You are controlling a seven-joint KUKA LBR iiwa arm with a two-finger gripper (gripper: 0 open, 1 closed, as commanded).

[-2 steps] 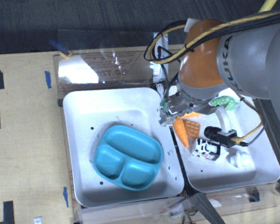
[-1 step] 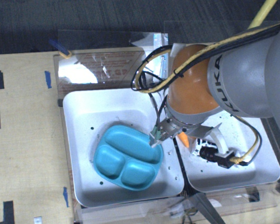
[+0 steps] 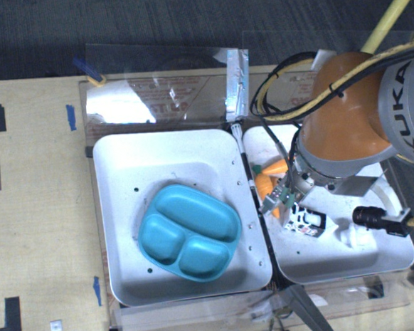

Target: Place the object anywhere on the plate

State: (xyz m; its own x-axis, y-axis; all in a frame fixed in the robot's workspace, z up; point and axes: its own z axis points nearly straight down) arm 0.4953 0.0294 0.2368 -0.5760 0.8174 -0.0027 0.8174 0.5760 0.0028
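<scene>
The gripper is hanging at the right bin's left edge beside an orange object, its grip impossible to tell, while the blue plate is lying mid left bin

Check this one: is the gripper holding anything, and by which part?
Cannot be told. The gripper sits low in the right bin against an orange object, but the arm hides any hold.

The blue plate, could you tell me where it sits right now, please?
The blue plate lies in the left white bin, toward its lower middle, across the divider from the arm's tool in the right bin.
</scene>
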